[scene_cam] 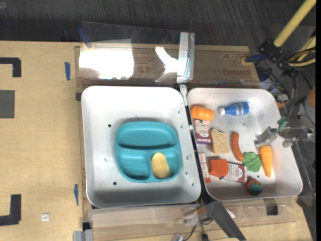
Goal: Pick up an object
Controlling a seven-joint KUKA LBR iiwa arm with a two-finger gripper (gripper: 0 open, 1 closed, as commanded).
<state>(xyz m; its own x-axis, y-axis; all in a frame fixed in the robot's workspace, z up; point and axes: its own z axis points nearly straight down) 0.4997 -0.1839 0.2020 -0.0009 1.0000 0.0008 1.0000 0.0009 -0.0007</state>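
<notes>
On the left of the desk (40, 134) we see the left shallow white plastic bin (100, 114), which holds a teal plastic divided tray (143, 139) with a pale yellow egg-shaped toy (160, 165) in its near right compartment. That piece sits deep in a hollow, and we judge a grasp there could be spoiled by the tray's walls.

Moving right, the right shallow white plastic bin (256, 97) is crowded. An orange rounded toy (202, 113) lies at the far left, with a small maroon-and-white carton (203, 131) just near of it, touching a tan bread-slice toy (219, 141). A blue-and-white toy bottle (235, 109) lies apart, toward the far wall. An orange-red sausage toy (236, 145) lies beside the bread. Nearer us, an orange-red block (218, 167) touches a flat red-and-white packet (235, 172). A green leafy toy (252, 161) touches an orange toy carrot (266, 159), and a small red-and-green round toy (254, 186) lies by the near wall.

The claw (268, 136) hangs at the right, just far of the carrot; we cannot tell how wide it stands, and we see nothing in it. Descending there, we fear it could catch the leaf with the carrot, or push the carrot aside.
</notes>
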